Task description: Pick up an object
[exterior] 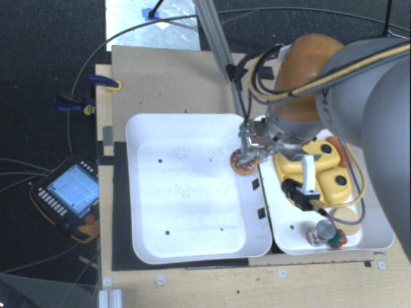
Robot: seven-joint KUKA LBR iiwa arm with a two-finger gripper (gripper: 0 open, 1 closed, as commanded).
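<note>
Claw (247, 147) sits at the left bin's (186, 249) right rim, right over a small round brown object (243, 164); can't tell if it's pinching it. Yellow toy (321, 172) lies in the right bin (379, 239).

Two bins side by side on the desk (160, 88): left bin (186, 185) toward the view's left, right bin (376, 239) beside it, rims nearly touching. Inside the left bin, against its right wall near the far corner, a small round object (243, 163), with the claw (247, 147) directly above it. In the right bin, a large toy (321, 172) in the far half, a small cluster of objects (324, 234) nearer the front rim. Left of the desk, on the floor, a handheld pendant (67, 194); at the desk's far left edge, clamps (103, 82)
</note>
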